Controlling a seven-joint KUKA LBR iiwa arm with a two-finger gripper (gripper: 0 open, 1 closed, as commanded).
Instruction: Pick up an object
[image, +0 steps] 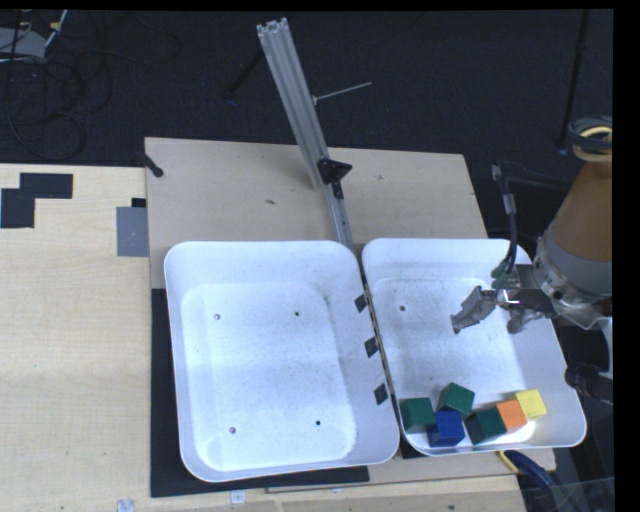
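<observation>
Two shallow white bins are seen side by side on the bench; the left bin (265, 360) lies bare, and the right bin (430, 290) carries a cluster of small blocks along its near edge. The grey arm (585, 235) is brought in from the right, above the right bin's far-right part; the gripper (497, 308) is held over the bin floor, with nothing seen between its fingers, which appear spread apart, one prong reaching left and one downward.

The blocks are gathered well apart from the gripper, toward the near side of the bin: a green block (416, 411) at the left, a second green block (459, 398) behind it, a blue block (447, 429) in front, a dark green block (487, 424), an orange block (511, 412) and a yellow block (531, 403) at the right.

The coming move is judged to turn on this offset; the cluster lies nearer the camera than the jaws, roughly straight below them in the view, so a shift toward the near rim and a descent would be needed. The blocks are packed touching, so a clean grasp may be hindered.
</observation>
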